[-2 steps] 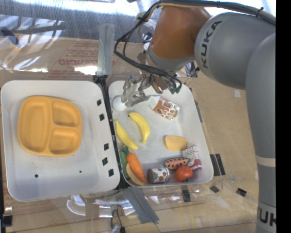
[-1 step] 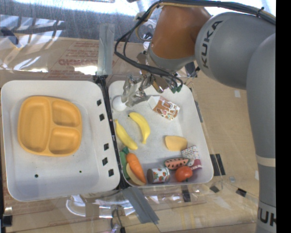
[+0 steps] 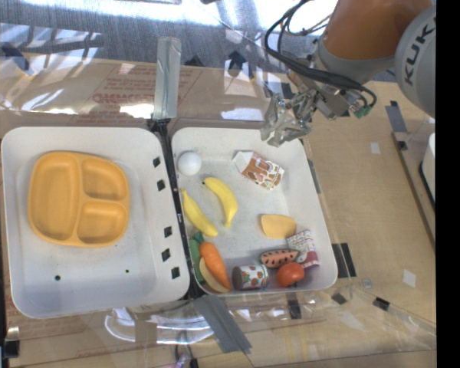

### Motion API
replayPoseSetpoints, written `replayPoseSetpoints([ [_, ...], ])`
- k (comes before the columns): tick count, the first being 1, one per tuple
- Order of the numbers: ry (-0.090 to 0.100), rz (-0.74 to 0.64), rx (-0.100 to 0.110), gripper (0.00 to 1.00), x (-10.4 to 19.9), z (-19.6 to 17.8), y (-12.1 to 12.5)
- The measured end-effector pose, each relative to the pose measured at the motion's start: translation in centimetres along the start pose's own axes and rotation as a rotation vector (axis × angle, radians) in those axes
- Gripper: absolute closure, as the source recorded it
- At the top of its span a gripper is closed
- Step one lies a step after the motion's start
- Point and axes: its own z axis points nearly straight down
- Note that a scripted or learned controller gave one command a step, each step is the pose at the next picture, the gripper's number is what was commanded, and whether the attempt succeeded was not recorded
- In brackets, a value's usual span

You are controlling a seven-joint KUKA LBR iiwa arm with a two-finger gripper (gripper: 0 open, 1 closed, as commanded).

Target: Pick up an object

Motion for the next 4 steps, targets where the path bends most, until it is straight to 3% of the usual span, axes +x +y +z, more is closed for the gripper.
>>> replayPoseSetpoints([
  [1,0.006,-0.093,-0.012,1.0,-1.7,7.8,2.7],
  [2,0.001,-0.209,-0.008,1.0,-1.4,5.8,12.7],
  [3,0.001,-0.237,-0.005,1.0,5.9,1.7,14.8],
  [4,0.008,-0.325,-0.018,1.0,11.2,15.0,6.9],
])
